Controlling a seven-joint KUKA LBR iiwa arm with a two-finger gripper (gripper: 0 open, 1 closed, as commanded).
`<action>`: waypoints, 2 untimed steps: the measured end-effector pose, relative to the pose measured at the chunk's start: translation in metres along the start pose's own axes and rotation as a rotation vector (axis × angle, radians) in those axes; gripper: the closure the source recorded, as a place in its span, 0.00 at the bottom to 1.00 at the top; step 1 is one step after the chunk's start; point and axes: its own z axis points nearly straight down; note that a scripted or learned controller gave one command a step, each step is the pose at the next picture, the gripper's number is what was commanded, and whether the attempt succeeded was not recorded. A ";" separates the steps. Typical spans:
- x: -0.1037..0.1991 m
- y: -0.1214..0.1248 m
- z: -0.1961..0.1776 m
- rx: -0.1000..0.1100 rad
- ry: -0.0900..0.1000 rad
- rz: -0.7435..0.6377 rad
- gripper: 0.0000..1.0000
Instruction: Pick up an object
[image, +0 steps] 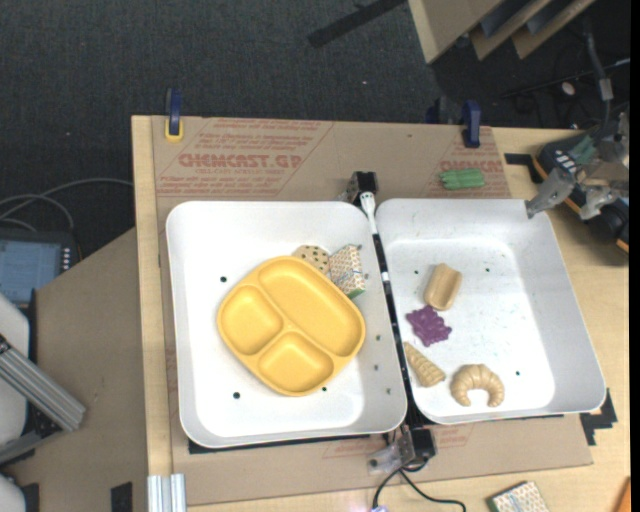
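Four small toy foods lie in the right bin (560, 300), and any of them could serve as my object. A tan bread roll (441, 285) stands near the middle. A purple grape cluster (428, 325) sits just below it, close to the bin's left wall. A ridged cone-shaped piece (423, 365) and a croissant (478, 384) rest near the front edge.

The gripper (575, 180) is at the view's right side, beyond the right bin's far right corner and above the bench rather than over the bin (I cannot tell whether it is open or closed from this angle). All four foods are well apart from it, toward the near left; the bread roll is the closest and the croissant about the farthest.

In the left bin (190, 300) a yellow divided plate (290, 325) fills the centre, with two patterned pieces (335, 262) tucked at its far rim. A green block (462, 180) lies on the cardboard beyond the right bin.
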 end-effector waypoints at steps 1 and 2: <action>0.079 0.020 0.062 0.007 0.005 -0.008 0.00; 0.169 -0.133 0.003 0.005 0.007 -0.007 0.00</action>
